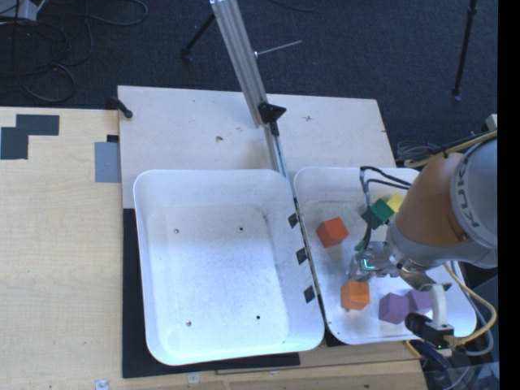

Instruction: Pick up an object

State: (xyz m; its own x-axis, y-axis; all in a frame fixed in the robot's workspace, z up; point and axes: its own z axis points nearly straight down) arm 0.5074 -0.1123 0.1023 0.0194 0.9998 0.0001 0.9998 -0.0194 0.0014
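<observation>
- Pale wooden bench across the lower left, running under both bins, with dark grey rectangular patches near its far left edge.
- Lighter board laid flat on the far part of the bench, behind the bins, marked by a few small dark spots.
- Black mat showing as a dark strip along the left and near sides of the left bin.
- Left bin, shallow and white, resting on the mat, speckled floor.
- Right bin, also shallow and white, touching the left one along a shared side, joined there by small black clips.
</observation>
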